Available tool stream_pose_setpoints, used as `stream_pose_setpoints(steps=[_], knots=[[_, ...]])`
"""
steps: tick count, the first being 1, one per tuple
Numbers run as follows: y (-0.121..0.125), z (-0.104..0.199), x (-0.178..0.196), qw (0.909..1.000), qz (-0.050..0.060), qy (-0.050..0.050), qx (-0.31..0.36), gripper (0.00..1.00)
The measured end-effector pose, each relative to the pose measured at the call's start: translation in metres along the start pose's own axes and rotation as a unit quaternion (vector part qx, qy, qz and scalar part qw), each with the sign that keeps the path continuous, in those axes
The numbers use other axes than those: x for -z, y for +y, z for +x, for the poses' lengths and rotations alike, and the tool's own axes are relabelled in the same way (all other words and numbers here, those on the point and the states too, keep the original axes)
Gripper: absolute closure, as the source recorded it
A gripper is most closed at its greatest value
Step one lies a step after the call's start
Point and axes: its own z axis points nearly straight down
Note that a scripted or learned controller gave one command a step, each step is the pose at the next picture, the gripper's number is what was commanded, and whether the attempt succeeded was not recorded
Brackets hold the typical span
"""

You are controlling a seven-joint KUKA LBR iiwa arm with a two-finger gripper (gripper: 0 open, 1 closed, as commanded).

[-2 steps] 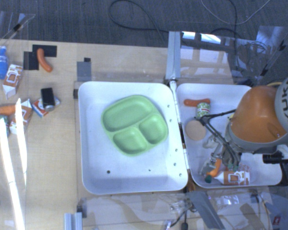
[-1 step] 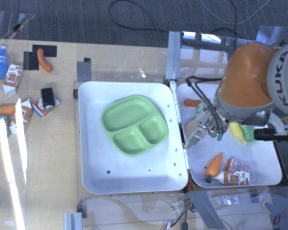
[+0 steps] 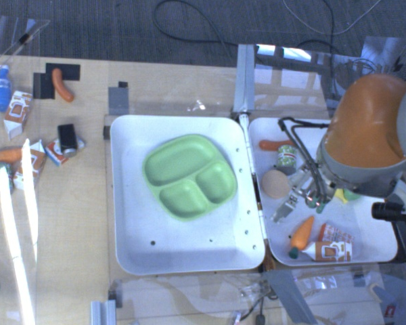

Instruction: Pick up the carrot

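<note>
Reaching in from the right, the grey arm with its orange band hangs over the right bin. Its hand points down and left, and whether it is open or closed cannot be told from this slant. The carrot lies just below the hand, apart from it, tilted, its green end touching a white carton. A beige egg and a small can lie nearby. The left bin holds a green divided plate. Other toy foods lie scattered on the worktop at left.
</note>
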Motion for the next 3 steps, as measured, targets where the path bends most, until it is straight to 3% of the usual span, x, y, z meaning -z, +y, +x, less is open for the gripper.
stream_pose_setpoints(steps=[1, 2, 3], knots=[[-0.049, -0.035, -0.019, 0.9982, 0.000, 0.000, 0.059, 0.00], [-0.047, -0.037, -0.008, 0.9981, -0.002, -0.003, 0.061, 1.00], [-0.047, -0.037, -0.008, 0.9981, -0.002, -0.003, 0.061, 0.00]])
